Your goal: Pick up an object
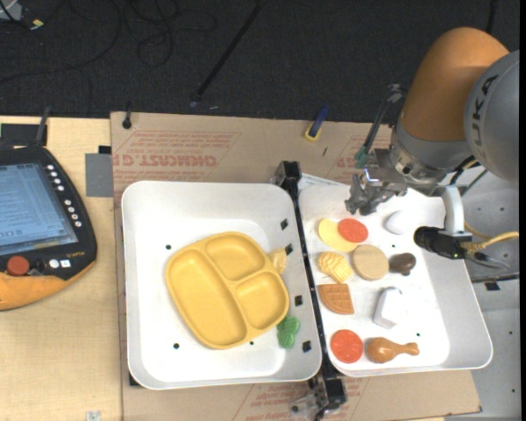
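Far left of frame: control tablet (31,226) lying on the bench (53,349), screen lit. Left bin (149,358) holds a yellow divided plate (226,288), tilted diagonally; small green piece (287,331) touches the plate's lower-right edge, near the bin's right wall. Right bin (460,340) holds the toy food, clustered left-centre: yellow slice (330,233) with a red disc (352,231) overlapping it, tan round (369,262), brown lump (402,263) just beside it, waffle wedge (337,299), white block (387,306), second red disc (346,346), drumstick (391,350) at the bottom. Claw (366,202) sits over the bin's upper-left part, above the yellow slice and red disc. Nothing visibly between its tips; can't tell if they're apart or together.
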You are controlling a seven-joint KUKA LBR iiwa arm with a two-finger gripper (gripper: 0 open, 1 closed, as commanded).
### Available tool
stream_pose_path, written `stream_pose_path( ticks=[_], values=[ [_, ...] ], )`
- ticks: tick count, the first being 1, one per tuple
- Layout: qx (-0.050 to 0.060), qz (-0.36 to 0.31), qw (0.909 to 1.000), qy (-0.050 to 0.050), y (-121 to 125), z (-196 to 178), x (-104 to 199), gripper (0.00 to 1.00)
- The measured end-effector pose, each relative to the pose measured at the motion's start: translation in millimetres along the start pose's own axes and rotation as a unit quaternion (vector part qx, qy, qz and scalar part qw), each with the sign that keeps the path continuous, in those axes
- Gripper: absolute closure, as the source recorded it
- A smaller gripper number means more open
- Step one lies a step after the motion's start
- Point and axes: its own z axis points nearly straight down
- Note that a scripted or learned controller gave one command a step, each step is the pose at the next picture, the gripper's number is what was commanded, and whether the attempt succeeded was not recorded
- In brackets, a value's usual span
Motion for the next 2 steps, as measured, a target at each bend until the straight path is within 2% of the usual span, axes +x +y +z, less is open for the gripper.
stream_pose_path(
  ticks=[2],
  values=[
    [0.001, 0.000, 1.0000, 0.000, -13, 3, 117, 1.00]
  ],
)
